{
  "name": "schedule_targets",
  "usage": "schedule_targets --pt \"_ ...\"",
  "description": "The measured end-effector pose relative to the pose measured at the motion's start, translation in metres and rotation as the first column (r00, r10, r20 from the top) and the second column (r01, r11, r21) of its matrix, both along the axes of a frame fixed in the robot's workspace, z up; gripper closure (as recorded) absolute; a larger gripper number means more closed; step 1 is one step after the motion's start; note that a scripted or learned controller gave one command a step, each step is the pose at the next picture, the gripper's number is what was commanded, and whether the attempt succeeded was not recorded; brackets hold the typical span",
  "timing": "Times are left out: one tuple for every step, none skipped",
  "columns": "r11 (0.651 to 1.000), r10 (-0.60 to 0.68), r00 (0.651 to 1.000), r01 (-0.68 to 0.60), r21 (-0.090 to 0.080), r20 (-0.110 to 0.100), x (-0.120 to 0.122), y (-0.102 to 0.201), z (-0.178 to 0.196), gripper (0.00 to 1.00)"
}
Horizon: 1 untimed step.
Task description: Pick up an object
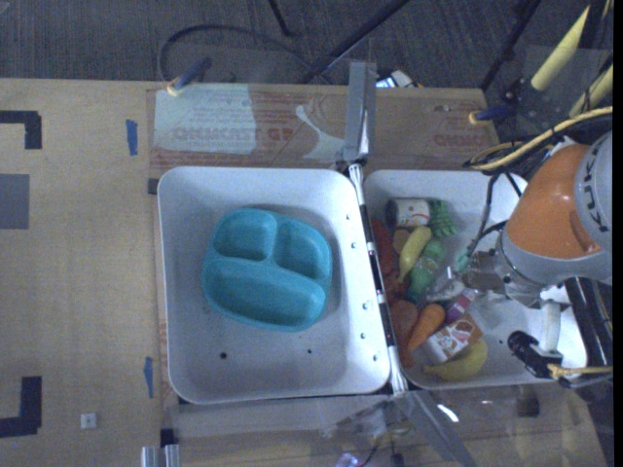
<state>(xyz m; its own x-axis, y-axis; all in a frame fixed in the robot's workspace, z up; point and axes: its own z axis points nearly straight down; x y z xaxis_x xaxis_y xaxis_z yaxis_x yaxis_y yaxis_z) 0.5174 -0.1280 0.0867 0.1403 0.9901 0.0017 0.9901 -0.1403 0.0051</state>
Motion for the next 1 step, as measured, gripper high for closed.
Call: schedule_targets --pt "1.0 -0.006 1.0 0.006 -0.003 0.003 0.0005 -0.0023 0.0106 1.0"
